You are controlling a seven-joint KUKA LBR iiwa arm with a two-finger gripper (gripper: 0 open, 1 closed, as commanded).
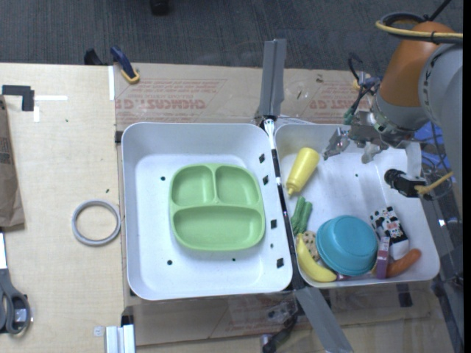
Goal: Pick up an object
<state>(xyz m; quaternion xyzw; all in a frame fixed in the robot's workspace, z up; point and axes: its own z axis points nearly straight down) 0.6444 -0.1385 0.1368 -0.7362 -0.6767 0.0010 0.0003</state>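
My gripper (350, 148) hangs over the far part of the right bin (353, 182), open, with nothing between its fingers. To its left a yellow bottle (302, 169) lies tilted against the bin's left wall. Nearer the front are green beans (300, 216), a banana (313, 263), an upturned blue bowl (347, 245), a black-and-white cow toy (387, 223), a pink stick (381, 260) and an orange carrot (405, 262).
The left bin (140, 219) holds a green divided plate (217, 206). On the bench at left lie a tape ring (96, 222), scissors (12, 309) and a brown bag (7, 175). A blue clamp (125, 64) sits at the back.
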